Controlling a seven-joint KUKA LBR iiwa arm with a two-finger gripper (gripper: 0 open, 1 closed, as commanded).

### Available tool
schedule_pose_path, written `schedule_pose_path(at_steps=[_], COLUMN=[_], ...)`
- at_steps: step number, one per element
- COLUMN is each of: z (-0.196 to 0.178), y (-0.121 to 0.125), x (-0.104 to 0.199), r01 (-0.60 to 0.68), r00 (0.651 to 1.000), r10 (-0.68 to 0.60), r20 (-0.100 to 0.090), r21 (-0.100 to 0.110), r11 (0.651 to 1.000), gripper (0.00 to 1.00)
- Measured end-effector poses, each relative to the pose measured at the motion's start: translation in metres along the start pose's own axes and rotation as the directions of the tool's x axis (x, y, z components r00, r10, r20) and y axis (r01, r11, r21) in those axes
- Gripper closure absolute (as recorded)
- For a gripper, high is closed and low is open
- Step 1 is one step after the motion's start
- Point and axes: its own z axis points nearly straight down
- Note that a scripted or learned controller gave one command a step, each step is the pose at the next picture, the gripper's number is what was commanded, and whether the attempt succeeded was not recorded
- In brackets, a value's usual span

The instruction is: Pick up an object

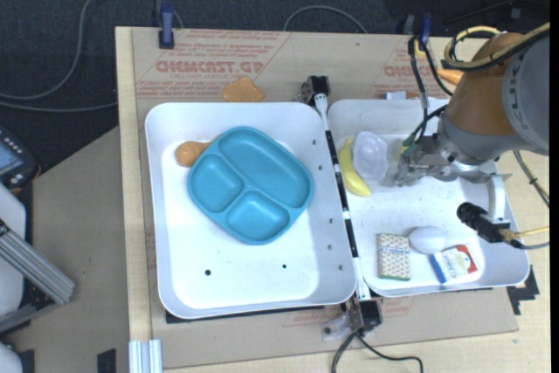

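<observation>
Reaching into the right bin (489, 271), pincer (409, 163) sits beside a clear cup (370, 155) & banana (352, 173); grip state can't tell.

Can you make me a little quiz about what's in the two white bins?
1. Which bin holds the blue divided plate, the one on the left of the view or the one on the right?
2. True or false: the banana lies in the same bin as the blue plate.
3. What colour is the small round thing beside the plate's upper left edge?

Key: 1. The left bin. 2. False, it lies in the right bin. 3. Orange.
</observation>
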Motion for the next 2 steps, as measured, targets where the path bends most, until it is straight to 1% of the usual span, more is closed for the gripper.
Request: schedule_pose_path(at_steps=[1, 2], z=[0.001, -0.064], y=[0.0, 0.047], x=[0.0, -0.067], r01=[0.0, -0.003], r00=[1.0, 1.0], r10=[0.0, 0.003], r20=[0.0, 0.006], r21=[0.001, -0.008], r11=[1.0, 1.0], gripper=[0.0, 0.0])
